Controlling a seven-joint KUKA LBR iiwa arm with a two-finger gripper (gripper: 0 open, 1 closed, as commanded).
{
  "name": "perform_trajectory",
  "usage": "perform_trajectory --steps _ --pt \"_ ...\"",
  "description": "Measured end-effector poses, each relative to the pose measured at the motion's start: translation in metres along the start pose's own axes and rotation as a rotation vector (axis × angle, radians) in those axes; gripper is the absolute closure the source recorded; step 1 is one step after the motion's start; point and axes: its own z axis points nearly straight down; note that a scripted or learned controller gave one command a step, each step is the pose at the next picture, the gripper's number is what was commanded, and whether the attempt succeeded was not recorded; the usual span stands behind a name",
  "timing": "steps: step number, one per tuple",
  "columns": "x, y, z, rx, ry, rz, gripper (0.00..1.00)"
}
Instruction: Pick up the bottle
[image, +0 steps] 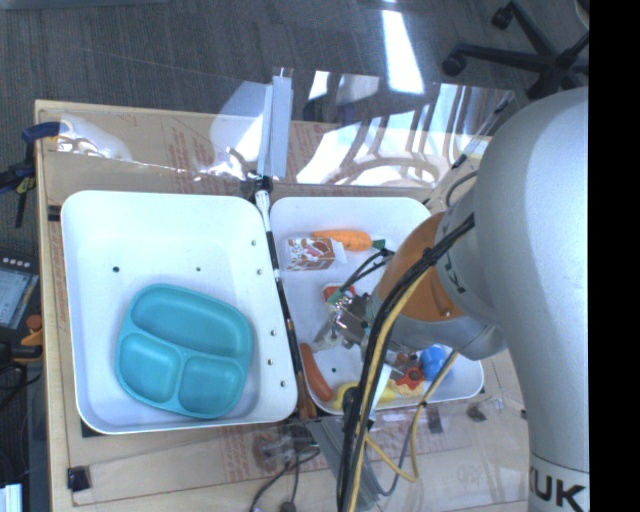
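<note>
My gripper (343, 318) hangs low over the middle of the right bin (400, 212), and the grey arm with its orange band (425, 285) covers much of that bin. No item stands out clearly as a bottle. A blue and white object (436, 360) peeks out from under the arm near the bin's front right and could be it. Next to the gripper lie a small red piece (331, 294) and a brown sausage (314, 373).
In the right bin are an orange carrot (342, 240), a small printed carton (308, 254), a yellow item (349, 395) and red bits (410, 377). The left bin (160, 225) holds a teal divided plate (185, 350). Cables (372, 400) trail down from the arm.
</note>
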Motion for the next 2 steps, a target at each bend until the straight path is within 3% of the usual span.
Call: perform_trajectory --steps 1,2 --pt "-0.049 0.037 -0.041 0.006 0.002 0.111 0.0" --pt "0.023 -0.015 -0.014 -0.01 0.005 0.318 0.0"
